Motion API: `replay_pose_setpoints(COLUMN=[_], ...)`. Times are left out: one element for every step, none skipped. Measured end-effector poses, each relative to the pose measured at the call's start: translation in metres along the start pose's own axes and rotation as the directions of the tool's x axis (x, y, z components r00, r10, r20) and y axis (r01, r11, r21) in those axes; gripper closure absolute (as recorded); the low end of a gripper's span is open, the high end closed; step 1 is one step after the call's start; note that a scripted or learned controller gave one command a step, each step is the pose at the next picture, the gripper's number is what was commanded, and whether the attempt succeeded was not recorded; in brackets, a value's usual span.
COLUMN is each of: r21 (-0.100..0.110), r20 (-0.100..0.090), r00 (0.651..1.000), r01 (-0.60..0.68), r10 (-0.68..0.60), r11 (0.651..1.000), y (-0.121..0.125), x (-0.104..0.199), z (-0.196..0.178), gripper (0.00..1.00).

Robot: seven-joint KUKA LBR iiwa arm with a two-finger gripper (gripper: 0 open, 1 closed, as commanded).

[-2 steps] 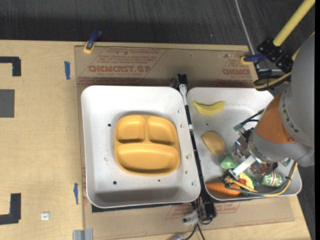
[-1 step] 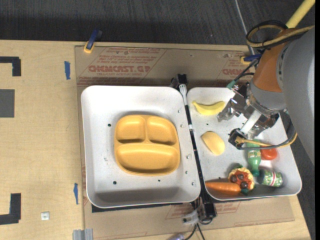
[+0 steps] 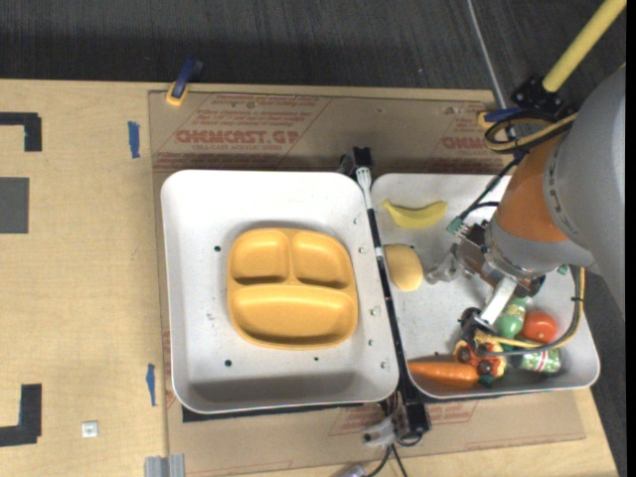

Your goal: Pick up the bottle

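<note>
- Arm [image 3: 556, 197] is reaching in from the right w/ the gripper [image 3: 489, 316] hanging low over the right bin [image 3: 427, 351], down among the pile of toys at the near-right corner.
- Bottle [image 3: 539, 362]: looks like the small green-labelled item lying on its side near the bin's front-right edge, just below the red tomato [image 3: 542, 327]. Fairly small and partly crowded, so ID is a best guess.
- Gripper state: cannot tell; the tip is blending into clutter and nothing is showing clearly.
- Nothing is visibly being lifted. Bottle is resting on the bin floor, so the pick is not done yet; judging the task as at approach/descent stage, w/ grasp, lift and clear all left.
- Bottle relative to gripper: lying just beside it, toward the right and nearer the front edge. Green item [image 3: 512, 318] is sitting right at the tip, closer than the bottle.
- Other stuff in same bin: carrot [image 3: 442, 373] along the front wall, banana [image 3: 415, 213] and pale lemon-ish piece [image 3: 403, 266] at the far-left side, well apart from the gripper.
- Left bin [image 3: 199, 266] is holding a yellow divided tray [image 3: 293, 286], not involved.
- Risk, as a judgement: tight clutter, so grabbing a neighbour instead is likely.
</note>
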State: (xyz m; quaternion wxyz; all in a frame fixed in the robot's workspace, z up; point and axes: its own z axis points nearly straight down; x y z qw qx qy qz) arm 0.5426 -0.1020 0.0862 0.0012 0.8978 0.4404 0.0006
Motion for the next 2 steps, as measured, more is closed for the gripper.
replay_pose_setpoints(r21=[-0.001,-0.008], r20=[0.001,-0.005], r00=[1.000,0.908], r01=[-0.019,-0.418], r10=[0.019,0.418], r11=[1.000,0.908], y=[-0.014,-0.023], x=[-0.085,-0.069], z=[0.000,0.000], gripper=[0.00,0.00])
